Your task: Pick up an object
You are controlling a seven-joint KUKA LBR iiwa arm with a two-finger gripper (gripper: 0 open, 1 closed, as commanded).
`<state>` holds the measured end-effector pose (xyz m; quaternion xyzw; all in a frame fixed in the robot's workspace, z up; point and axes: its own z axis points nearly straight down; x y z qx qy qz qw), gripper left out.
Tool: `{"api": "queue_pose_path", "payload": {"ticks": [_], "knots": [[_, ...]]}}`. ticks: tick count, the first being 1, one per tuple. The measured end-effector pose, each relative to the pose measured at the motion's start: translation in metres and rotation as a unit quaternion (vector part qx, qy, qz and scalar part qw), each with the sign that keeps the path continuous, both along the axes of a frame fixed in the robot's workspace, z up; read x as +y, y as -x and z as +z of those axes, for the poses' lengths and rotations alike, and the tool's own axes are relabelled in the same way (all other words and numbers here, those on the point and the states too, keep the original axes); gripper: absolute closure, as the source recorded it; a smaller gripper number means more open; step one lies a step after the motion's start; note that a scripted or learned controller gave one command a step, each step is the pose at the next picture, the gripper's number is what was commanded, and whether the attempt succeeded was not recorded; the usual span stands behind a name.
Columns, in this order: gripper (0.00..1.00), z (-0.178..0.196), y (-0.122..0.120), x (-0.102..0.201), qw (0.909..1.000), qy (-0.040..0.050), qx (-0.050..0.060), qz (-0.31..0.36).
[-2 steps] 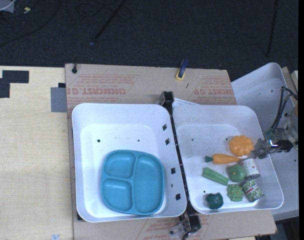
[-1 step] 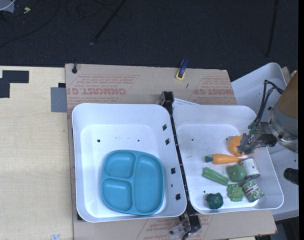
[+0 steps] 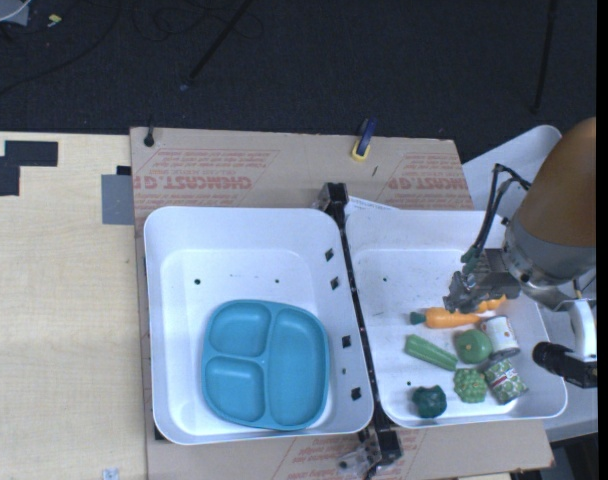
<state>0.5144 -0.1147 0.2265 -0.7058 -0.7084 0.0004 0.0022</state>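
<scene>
Blue plastic forms the divided plate (image 3: 266,364) lying flat in the left bin (image 3: 174,268). The right bin (image 3: 404,258) holds a cluster of toy foods at its lower right: a green pod (image 3: 429,352), a dark green round item (image 3: 428,401), an orange carrot (image 3: 454,318), a green round fruit (image 3: 473,346), a bumpy green piece (image 3: 470,385) and a small can (image 3: 504,379). The gripper (image 3: 471,290) sits directly above the carrot, at or near contact. Finger state cannot be determined. The arm (image 3: 559,208) enters from the right, wrist angled down and leftward.
</scene>
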Motion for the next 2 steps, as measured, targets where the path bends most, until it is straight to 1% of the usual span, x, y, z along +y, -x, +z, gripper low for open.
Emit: {"api": "queue_pose_path", "payload": {"ticks": [1,2], "knots": [[1.0,0.002,0.001,0.054,1.0,-0.0002,0.0,0.001],[1.0,-0.004,-0.019,0.098,1.0,0.0004,-0.001,0.0]]}}
